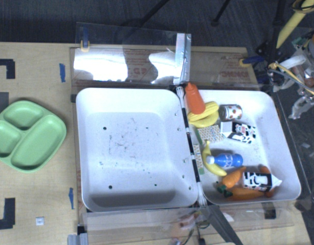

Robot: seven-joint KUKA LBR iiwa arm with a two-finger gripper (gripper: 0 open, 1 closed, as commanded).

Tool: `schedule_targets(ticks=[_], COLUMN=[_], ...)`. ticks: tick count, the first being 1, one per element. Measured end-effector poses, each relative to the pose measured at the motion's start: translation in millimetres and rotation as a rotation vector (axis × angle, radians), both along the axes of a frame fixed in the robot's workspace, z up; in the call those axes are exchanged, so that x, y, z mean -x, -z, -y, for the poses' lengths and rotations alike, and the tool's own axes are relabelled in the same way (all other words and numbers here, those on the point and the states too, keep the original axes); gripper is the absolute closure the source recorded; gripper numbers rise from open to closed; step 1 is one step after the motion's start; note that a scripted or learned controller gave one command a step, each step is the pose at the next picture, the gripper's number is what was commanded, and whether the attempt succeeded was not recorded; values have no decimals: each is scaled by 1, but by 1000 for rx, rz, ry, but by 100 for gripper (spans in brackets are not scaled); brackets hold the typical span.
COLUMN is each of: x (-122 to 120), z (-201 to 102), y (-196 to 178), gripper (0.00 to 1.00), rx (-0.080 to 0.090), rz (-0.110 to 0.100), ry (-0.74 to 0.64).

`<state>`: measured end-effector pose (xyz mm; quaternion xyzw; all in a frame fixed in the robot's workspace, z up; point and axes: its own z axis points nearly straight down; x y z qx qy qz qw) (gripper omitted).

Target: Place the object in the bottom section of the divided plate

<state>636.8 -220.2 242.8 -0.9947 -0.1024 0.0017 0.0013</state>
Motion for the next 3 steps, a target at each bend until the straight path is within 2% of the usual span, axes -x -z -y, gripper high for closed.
schedule_targets(ticks=[3], x=[0], z=[0], y=[0], gripper=[0], rx=[0], rz=[0], ry=[0])
